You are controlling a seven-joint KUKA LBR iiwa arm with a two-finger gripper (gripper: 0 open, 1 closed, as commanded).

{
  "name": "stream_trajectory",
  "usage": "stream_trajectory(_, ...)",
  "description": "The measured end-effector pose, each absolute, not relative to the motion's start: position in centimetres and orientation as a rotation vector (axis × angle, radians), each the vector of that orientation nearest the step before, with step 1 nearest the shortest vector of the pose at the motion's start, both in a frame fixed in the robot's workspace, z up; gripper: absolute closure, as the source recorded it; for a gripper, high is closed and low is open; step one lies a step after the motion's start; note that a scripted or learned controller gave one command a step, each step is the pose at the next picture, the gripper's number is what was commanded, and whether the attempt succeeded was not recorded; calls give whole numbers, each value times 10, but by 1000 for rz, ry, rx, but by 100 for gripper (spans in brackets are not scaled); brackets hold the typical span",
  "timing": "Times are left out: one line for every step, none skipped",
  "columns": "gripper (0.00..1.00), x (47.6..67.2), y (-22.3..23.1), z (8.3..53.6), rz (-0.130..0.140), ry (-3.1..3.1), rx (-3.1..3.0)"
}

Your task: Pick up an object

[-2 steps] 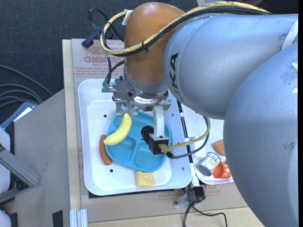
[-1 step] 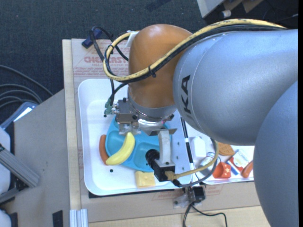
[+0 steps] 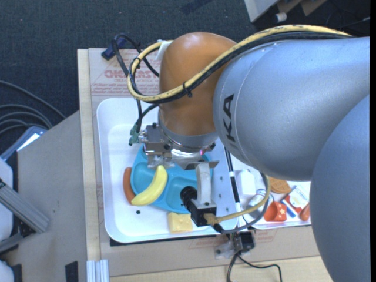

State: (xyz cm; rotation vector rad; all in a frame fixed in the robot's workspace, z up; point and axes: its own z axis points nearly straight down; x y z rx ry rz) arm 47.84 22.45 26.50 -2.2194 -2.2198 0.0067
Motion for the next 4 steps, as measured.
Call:
stream_trajectory(100, 479, 225, 265, 5, -2220, -2220)
stream_trajectory(100, 542, 224, 249, 0, -2221, -2223)
stream_trajectory(100, 489, 225, 244, 5, -2220, -2219)
stream_trajectory(100, 546, 224, 246, 0, -2221, -2222)
